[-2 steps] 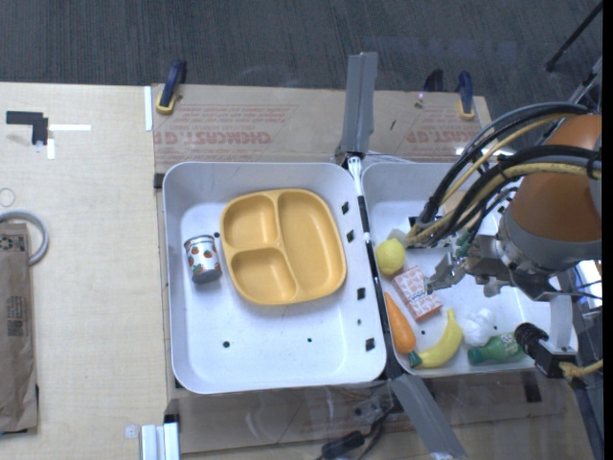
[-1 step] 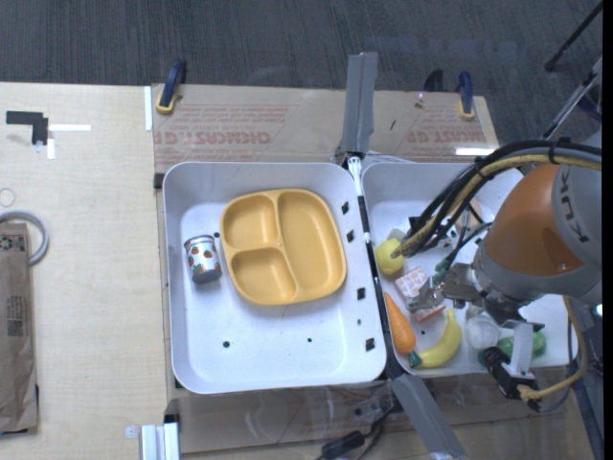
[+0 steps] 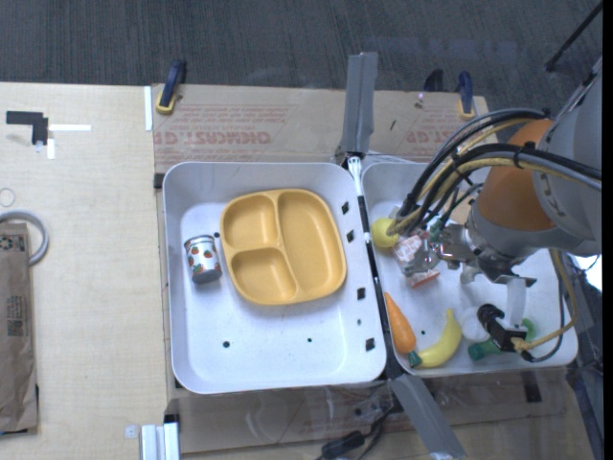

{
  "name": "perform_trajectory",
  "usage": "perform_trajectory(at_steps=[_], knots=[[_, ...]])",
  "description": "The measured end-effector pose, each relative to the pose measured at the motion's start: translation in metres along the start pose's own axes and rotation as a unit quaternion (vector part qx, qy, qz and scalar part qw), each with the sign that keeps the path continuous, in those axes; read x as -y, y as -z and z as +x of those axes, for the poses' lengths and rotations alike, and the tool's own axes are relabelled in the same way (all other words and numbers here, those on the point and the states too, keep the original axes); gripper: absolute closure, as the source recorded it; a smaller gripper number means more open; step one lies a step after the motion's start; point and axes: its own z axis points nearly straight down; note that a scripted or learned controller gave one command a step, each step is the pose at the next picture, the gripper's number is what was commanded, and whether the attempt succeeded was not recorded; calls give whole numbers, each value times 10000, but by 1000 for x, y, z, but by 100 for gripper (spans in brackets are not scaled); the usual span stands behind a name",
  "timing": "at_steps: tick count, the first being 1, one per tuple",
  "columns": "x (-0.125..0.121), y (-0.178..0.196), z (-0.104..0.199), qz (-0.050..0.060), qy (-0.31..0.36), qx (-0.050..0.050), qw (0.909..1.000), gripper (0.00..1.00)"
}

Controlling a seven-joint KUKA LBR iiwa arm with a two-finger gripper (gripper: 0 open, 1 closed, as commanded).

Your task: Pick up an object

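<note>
claw low in the right bin, can't tell its grip | lemon, carrot, banana crowded nearby | could easily nudge stuff and come up empty

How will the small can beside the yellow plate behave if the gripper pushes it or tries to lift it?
The small can looks like a rigid cylinder lying on its side on the left bin floor, so a push would probably make it roll. Its smooth rounded wall may slip between fingers. It looks light for its size, and the yellow plate close by could stop it.
</note>
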Motion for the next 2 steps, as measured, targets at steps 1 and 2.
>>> perform_trajectory(at_steps=[1,2], knots=[[-57,3,3,31,716,5,9974,0],[-58,13,2,24,724,16,9974,100]])
